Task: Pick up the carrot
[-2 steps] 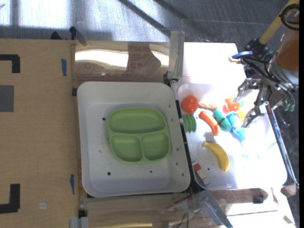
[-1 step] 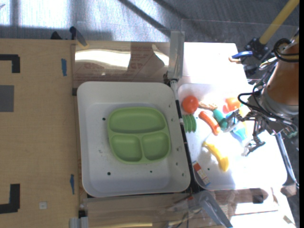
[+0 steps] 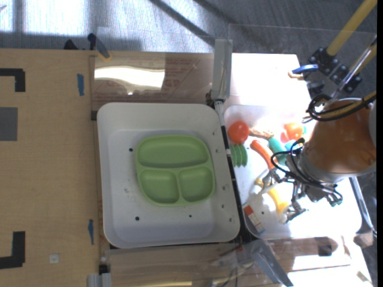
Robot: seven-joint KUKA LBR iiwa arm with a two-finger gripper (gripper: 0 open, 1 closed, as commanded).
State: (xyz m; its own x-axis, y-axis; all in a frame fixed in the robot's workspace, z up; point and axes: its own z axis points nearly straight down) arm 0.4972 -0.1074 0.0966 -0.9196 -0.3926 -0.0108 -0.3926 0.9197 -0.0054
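The carrot (image 3: 261, 151) is a small orange stick lying slantwise in the right bin (image 3: 263, 115), just right of a green ridged toy (image 3: 239, 155) and below a red-orange ball (image 3: 238, 131). My arm, with its orange band (image 3: 341, 139), reaches in from the right over that bin. Its gripper (image 3: 288, 195) hangs low over the bin's near part, beside a yellow toy (image 3: 276, 200). It is right of and nearer than the carrot and does not touch it. Cables and glare hide the gripper's tip.
The left bin (image 3: 114, 172) holds a green divided plate (image 3: 175, 169). In the right bin also lie a teal piece (image 3: 279, 144), an orange piece (image 3: 293, 130) and a white box (image 3: 256, 213). The bins' shared wall runs just left of the carrot.
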